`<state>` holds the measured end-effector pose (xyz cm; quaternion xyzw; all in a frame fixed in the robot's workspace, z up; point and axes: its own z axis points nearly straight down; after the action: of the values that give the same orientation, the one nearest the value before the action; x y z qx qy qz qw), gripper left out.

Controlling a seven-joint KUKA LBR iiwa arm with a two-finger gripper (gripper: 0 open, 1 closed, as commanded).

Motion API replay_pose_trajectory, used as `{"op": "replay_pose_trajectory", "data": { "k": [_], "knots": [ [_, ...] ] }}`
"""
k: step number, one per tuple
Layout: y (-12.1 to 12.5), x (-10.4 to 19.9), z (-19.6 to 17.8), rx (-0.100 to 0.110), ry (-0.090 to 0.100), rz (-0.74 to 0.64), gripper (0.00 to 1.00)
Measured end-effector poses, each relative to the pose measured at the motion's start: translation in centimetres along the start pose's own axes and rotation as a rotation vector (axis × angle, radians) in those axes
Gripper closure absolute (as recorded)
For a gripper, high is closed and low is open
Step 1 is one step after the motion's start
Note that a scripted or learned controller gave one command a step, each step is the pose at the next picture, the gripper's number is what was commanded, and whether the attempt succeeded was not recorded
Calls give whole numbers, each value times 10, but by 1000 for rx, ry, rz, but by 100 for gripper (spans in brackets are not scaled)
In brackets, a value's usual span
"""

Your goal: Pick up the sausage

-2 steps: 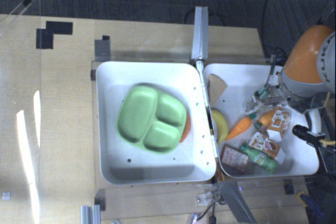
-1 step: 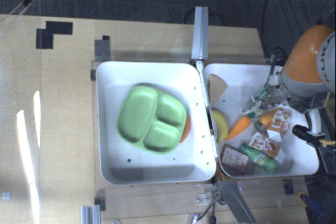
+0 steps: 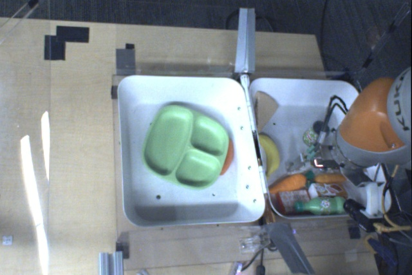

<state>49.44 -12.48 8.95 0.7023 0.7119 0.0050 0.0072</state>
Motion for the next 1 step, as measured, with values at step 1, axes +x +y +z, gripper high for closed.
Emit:
{"op": "replay_pose_trajectory", "data": {
  "k": [1],
  "knots": [
    [2,1,-9,-4,0,0,100]
  ]
}}
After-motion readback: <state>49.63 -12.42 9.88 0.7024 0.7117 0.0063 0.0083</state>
